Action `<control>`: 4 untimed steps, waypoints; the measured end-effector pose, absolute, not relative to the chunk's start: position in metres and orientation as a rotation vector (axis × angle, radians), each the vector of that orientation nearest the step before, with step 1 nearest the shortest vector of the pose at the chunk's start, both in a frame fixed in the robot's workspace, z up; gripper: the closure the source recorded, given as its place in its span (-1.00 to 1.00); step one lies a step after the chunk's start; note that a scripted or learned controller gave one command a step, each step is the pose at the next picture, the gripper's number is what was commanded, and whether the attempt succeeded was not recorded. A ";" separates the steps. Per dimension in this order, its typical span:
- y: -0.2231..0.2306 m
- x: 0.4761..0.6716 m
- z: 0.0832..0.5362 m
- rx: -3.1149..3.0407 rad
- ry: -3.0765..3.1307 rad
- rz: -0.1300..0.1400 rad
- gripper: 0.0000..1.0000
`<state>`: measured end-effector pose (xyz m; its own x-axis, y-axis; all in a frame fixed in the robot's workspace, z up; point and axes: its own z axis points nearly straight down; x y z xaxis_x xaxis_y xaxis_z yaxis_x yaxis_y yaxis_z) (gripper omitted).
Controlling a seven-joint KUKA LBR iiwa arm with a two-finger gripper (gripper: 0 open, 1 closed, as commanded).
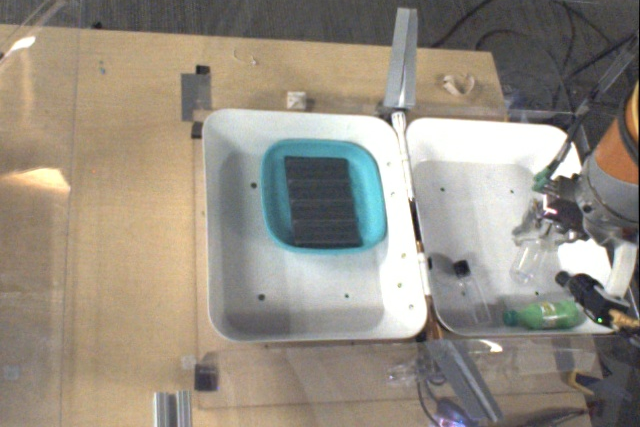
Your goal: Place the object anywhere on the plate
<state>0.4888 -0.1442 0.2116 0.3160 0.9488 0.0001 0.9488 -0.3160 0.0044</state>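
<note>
A square teal plate (pixel 323 194) with a dark ridged centre lies in the left bin (pixel 235 295). A green, bottle-like object (pixel 545 315) lies on its side near the front right corner of the right bin (pixel 470 185). My gripper (pixel 530 240) hangs over the right part of the right bin, just behind and above the green object and well to the right of the plate. I see nothing gripped in it. The grey arm with its orange band (pixel 622 165) comes in from the right edge.
A small black item (pixel 460 267) sits on the right bin's floor near the divider. A grey post (pixel 402 65) stands behind the gap between the bins. Cables (pixel 540 35) trail at the back right. The wooden bench (pixel 100 215) stretches to the left.
</note>
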 end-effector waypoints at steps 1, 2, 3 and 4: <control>-0.144 0.489 0.212 2.545 1.835 0.004 -1.00; -0.144 0.489 0.212 2.545 1.835 0.004 -1.00; -0.126 0.489 0.236 2.623 1.723 0.005 -1.00; -0.123 0.489 0.237 2.665 1.658 0.004 -1.00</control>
<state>0.4885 -0.1229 0.2368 0.4417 0.8972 0.0005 0.8972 -0.4417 0.0041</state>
